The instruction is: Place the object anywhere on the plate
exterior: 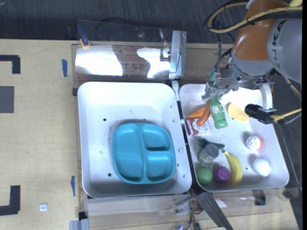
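Note:
A blue divided plate (pixel 142 152) lies in the left bin (pixel 91 104). The right bin (pixel 276 143) holds several small items. My gripper (pixel 215 91) hangs over the far left part of the right bin. It is just above the top of a green bottle (pixel 219 116) and beside an orange carrot (pixel 201 114). The wrist hides its tips. Nothing shows clearly as held.
Also in the right bin are a yellow lemon (pixel 237 111), a red packet (pixel 192 127), a grey can (pixel 208 154), a banana (pixel 234 167), a green lime (pixel 204 175), a purple item (pixel 221 174), a white egg (pixel 261 166) and a speckled ball (pixel 253 142). A metal divider (pixel 178 56) stands behind the bins.

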Tool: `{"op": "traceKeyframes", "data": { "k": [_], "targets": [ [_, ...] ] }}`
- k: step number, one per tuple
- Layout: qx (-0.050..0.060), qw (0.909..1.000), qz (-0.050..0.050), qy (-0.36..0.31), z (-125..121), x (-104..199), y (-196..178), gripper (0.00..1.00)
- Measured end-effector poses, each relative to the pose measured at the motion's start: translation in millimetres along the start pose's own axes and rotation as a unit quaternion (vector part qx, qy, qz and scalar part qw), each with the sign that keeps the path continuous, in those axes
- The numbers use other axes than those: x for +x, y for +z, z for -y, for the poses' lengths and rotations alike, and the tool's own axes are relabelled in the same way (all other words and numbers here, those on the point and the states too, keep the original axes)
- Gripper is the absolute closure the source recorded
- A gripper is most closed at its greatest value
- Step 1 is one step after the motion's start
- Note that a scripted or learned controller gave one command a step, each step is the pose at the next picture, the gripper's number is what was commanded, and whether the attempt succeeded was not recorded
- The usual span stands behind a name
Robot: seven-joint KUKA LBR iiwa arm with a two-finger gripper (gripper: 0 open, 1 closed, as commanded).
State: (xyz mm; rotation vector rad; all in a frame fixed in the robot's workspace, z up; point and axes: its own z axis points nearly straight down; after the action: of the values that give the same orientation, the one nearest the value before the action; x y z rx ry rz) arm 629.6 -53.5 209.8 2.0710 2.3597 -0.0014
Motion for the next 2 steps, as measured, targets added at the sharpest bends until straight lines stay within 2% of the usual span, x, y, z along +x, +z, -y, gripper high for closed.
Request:
{"op": "traceKeyframes", "data": {
  "k": [1,2],
  "targets": [
    [0.001,0.9872,-0.002,-0.160,13.1,88.5,24.8,1.00],
    [-0.002,0.9781,-0.001,-0.208,-16.5,117.8,19.6,1.00]
  ]
}}
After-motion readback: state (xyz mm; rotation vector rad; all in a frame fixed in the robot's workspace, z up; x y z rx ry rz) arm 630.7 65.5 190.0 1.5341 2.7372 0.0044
